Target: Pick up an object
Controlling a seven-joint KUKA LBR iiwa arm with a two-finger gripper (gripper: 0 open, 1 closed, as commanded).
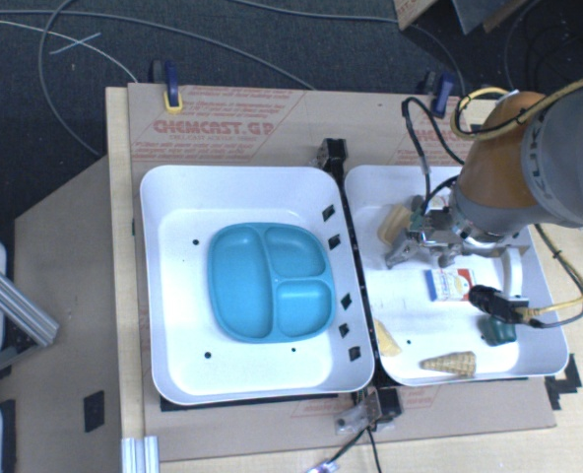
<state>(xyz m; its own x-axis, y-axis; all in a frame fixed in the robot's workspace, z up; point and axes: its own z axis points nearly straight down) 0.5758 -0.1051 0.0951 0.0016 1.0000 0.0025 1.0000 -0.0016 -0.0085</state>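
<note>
My gripper (417, 243) hangs low over the upper left part of the right bin (543, 363). A tan wedge-shaped piece (394, 223) lies just beside it, toward the bin's left wall. A blue, white and red packet (447, 284) rests right below the gripper. Near the front rim lies a waffle cone (449, 365), with a small yellow wedge (385, 339) to its left. A small teal object (499, 331) sits at the bin's right side. The arm's body hides part of the bin floor.
The left bin (168, 294) holds a blue divided plate (271, 281). A black divider with clips (343, 254) runs between the two bins. Cables trail over the dark floor behind the bench.
</note>
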